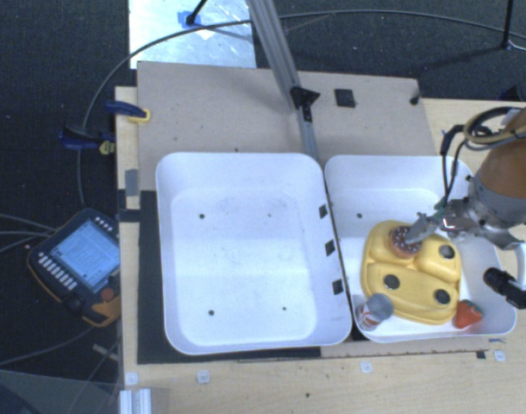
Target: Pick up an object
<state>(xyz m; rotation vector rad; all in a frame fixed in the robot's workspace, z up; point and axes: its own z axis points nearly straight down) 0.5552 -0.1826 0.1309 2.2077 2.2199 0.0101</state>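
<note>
The gripper (418, 229) sits on the yellow toy (411, 274); I cannot tell its grip, so squeeze the toy's top edge tight.

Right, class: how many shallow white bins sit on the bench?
2. The left bin lies mid-bench. The right bin sits beside it, holding a yellow toy, a red piece and a grey-capped object. None seem hidden.
</note>
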